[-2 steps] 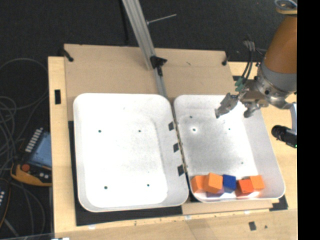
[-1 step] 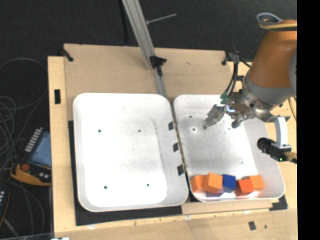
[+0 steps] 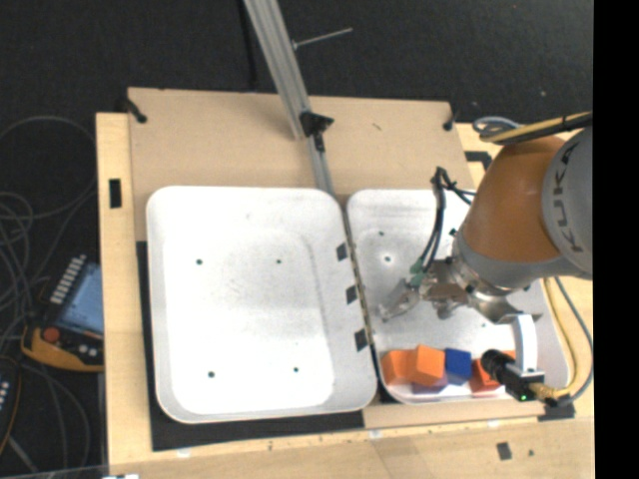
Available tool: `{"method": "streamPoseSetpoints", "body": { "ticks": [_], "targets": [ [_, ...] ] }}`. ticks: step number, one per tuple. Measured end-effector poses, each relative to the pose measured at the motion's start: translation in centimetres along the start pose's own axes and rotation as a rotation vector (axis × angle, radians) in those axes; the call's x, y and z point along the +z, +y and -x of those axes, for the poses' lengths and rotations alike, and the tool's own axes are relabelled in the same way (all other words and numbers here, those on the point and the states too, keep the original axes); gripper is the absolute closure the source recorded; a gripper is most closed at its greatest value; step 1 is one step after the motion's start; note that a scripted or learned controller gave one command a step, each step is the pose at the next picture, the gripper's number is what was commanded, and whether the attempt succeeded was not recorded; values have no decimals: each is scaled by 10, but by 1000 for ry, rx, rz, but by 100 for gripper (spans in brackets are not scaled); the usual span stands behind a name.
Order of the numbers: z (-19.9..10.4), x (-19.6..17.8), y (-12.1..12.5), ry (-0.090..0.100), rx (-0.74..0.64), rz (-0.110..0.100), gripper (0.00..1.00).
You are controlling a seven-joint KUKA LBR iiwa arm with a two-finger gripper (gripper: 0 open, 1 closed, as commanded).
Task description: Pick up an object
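Seen from above at a slant: wooden desk (image 3: 250,138) carrying two shallow white bins side by side. Left bin (image 3: 250,302) in the centre left of the frame, its floor dotted with a few small dark marks. Right bin (image 3: 384,218) in the centre right, largely covered by the grey arm with its orange band (image 3: 514,203) entering from the right edge. End effector (image 3: 419,292) low over the middle of the right bin, just right of the seam between the bins, metal parts pointing toward the lower left; cannot tell whether spread or pressed together, and nothing visibly pinched there. Task's things crowded along the bottom wall of the right bin, lower right of the frame: orange block (image 3: 414,365), blue block (image 3: 457,364) just beside it on the right, a further orange piece (image 3: 486,372) next along, something purple barely peeking beneath them. All apart from the end effector, nearer the frame's bottom. Grey metal rail (image 3: 283,58) running diagonally from the top centre down to the gap between the bins. Handheld pendant with blue screen (image 3: 75,312) and loose cables at the left edge.
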State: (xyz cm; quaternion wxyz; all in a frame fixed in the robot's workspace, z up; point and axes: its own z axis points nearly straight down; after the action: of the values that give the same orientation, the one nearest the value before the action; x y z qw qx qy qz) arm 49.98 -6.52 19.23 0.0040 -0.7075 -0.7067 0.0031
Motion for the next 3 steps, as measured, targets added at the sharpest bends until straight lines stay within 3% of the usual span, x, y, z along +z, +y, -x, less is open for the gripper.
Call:
{"method": "streamPoseSetpoints", "body": {
  "ticks": [1, 2, 3],
  "targets": [
    [-53, -4, -16, 0, -7, 10, 0],
    [-109, -51, -15, 1, -11, 16, 0],
    [-101, -50, 1, -1, -2, 11, 0]
  ]
}}
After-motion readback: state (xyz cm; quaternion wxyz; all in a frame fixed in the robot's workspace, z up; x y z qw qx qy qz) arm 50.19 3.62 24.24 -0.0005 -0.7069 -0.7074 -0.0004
